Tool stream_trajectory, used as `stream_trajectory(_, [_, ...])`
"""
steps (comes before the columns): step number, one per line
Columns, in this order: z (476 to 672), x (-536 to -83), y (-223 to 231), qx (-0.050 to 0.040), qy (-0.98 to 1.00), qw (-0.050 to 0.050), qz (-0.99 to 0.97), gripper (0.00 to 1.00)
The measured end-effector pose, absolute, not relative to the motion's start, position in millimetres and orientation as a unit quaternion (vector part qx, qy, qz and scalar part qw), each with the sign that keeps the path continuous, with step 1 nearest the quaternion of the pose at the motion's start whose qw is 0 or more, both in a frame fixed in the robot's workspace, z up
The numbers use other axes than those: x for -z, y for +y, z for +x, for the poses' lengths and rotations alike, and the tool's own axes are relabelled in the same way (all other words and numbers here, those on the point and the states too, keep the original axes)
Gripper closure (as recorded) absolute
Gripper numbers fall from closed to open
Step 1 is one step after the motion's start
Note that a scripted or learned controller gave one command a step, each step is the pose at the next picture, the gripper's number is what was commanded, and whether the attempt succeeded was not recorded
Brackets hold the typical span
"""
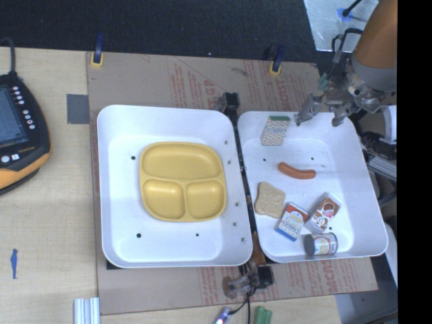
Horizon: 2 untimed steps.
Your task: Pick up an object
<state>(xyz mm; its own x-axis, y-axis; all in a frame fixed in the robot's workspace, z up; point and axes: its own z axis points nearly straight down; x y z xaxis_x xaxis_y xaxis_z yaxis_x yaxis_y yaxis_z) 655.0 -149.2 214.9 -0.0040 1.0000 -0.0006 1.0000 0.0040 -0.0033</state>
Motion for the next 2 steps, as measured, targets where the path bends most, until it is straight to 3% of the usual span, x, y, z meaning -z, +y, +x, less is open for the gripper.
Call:
stream_trajectory(1, [606.9, -100.7, -136.2, -0.0024, -0.709, 0.002, -0.705, 0.0])
stream_trajectory(2, [607.6, -112.1, -137.4, -0.0029, -0.709, 0.001, -0.705, 1.0])
